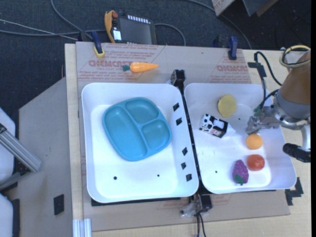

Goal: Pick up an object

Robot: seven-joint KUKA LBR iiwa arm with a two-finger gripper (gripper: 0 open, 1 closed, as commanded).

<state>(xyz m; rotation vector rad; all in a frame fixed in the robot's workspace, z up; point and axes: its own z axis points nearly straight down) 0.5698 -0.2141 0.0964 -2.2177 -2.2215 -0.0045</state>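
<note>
1. Camera view, far left of the surface: a toy carrot lies on the board just beyond the left bin, outside both bins.
2. Left bin: a blue divided plate lies flat near its middle, a broad, stiff, smooth item with a low rim; a poor first choice for a narrow two-finger claw.
3. Right bin, left part: a small black-and-white box lies tilted, well apart from the walls. It looks light and rigid, with flat faces that would suit a pinch across its short side.
4. Right bin, far part: a yellow disc-shaped object lies flat just beyond the box; being low, it would probably call for a grip across its edge.
5. Right bin, near part: a purple grape-like toy with a green tip lies beside a red-orange round fruit, the two nearly touching. Both look light; the round one is likely smooth and apt to roll or slip.
6. Right bin, right part: a small orange ball-shaped fruit sits just below the claw, the nearest candidate. It is best taken across its widest middle, since a pinch off centre may squirt it out.
7. Claw: it hangs just above and beside the orange fruit; whether its jaws stand apart or together cannot be told, and nothing is seen held.
</note>
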